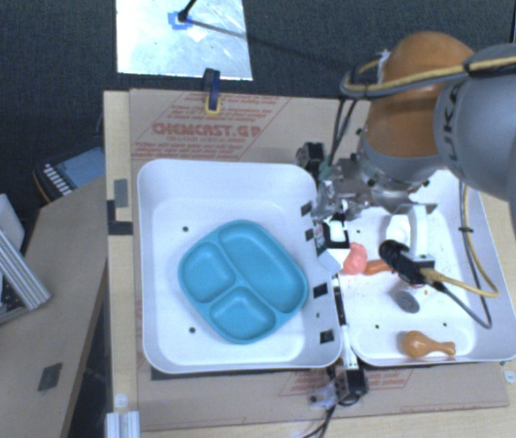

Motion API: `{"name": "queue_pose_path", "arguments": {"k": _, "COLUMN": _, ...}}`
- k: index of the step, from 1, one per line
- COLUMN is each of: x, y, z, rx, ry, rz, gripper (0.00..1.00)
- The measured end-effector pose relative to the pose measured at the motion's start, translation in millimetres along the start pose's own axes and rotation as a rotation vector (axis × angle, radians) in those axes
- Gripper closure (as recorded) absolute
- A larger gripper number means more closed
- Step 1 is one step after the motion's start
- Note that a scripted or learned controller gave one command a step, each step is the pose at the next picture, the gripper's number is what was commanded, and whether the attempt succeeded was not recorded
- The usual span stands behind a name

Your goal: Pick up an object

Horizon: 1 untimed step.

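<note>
In the right bin, a pink rounded toy lies near the left wall with a small orange piece against it. A grey disc rests further toward the front. A tan drumstick-shaped toy lies by the front rim. My gripper hangs low over the right bin's left wall, just above and left of the pink toy. The view does not show anything held in it.
The left bin holds a blue divided plate in its middle. The grey arm with its orange band covers the back of the right bin. Both bins sit on a cardboard sheet.
</note>
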State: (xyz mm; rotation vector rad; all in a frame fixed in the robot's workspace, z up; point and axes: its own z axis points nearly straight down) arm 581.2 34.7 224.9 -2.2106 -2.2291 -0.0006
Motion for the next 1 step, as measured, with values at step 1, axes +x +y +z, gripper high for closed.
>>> {"name": "queue_pose_path", "arguments": {"k": 1, "x": 52.6, "y": -20.9, "z": -0.2, "rx": 0.000, "ry": 0.001, "rz": -0.001, "gripper": 1.00}}
